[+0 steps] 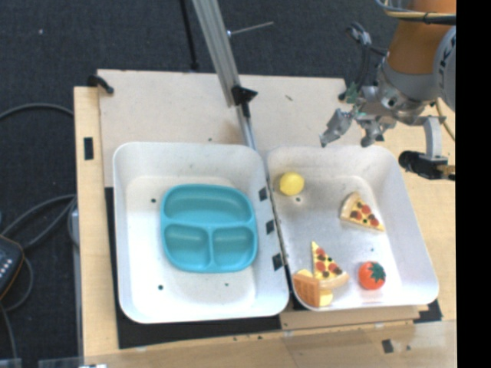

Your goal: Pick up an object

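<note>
Item: gripper, fingers spread, nothing between them, poised over the far rim of the right bin. Nearest candidate: pizza slice, lying flat in that bin's far right part, long axis slanted, tip toward the far left, crust toward the near right. Advice: descend squarely over the slice and close across its narrow width.

Both bins look like smooth white plastic, the left bin matt, the right bin scuffed greyish on its floor; the teal divided tray is smooth plastic with a soft sheen; the worktop is pale, matt board; the slanted rail is ribbed bare metal; the tomato shines glossy.
</note>
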You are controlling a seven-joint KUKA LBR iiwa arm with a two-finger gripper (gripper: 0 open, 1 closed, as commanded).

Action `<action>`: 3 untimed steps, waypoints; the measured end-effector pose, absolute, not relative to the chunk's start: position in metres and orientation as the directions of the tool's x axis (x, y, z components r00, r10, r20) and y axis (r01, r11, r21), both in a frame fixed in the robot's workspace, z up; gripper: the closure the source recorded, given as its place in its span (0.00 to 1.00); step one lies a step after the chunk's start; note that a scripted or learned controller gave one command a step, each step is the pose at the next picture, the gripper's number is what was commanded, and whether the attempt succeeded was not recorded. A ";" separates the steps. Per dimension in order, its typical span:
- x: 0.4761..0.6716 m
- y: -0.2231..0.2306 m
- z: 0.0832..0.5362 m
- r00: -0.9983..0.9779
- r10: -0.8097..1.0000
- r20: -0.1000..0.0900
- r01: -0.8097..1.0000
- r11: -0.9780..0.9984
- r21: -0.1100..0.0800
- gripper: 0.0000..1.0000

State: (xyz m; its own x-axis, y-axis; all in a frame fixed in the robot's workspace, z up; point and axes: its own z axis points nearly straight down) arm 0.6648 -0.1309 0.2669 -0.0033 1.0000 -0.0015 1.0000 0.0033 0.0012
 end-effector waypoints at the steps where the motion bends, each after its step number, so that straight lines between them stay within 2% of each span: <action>1: 0.665 -0.131 0.267 -0.004 1.000 -0.002 1.000 0.004 0.001 0.00; 3: 0.676 -0.123 0.156 -0.006 1.000 -0.001 1.000 0.006 -0.005 0.00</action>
